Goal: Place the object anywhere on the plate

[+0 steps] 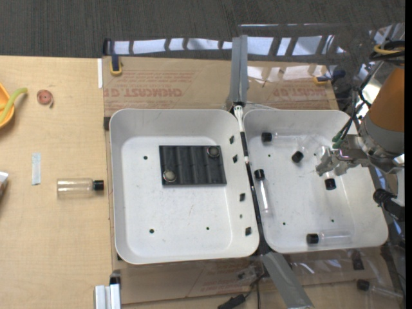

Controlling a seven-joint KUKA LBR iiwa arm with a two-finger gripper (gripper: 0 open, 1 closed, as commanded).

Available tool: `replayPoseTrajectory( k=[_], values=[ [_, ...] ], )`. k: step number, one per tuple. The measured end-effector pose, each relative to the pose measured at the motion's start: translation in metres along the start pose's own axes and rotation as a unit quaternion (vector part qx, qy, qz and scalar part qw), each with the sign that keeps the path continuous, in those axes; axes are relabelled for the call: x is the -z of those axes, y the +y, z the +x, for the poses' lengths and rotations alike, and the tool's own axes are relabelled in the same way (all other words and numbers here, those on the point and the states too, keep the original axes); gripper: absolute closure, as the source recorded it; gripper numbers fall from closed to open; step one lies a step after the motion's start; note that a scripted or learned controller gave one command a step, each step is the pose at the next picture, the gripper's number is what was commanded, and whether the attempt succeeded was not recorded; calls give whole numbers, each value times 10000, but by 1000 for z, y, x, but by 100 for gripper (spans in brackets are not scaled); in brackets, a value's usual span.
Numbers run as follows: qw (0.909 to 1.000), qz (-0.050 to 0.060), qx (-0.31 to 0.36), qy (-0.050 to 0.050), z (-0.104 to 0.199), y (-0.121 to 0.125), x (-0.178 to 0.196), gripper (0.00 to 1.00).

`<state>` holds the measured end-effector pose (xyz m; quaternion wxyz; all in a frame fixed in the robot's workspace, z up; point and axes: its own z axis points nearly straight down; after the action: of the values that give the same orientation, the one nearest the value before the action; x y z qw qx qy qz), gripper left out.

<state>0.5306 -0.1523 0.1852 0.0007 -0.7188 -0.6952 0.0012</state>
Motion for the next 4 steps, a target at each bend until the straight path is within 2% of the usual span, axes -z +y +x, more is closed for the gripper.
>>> replayPoseTrajectory(
  k=[1, 2, 3, 4],
  values=[
    [9958, -9, 910, -8, 77, 120, 53, 100],
    [9769, 2, 2137, 0, 109, 44, 5, 100],
    [9396, -1, 3424, 1, 183, 8, 6, 100],
    [9450, -6, 3271, -5, 201, 96, 6, 100]
  ],
)
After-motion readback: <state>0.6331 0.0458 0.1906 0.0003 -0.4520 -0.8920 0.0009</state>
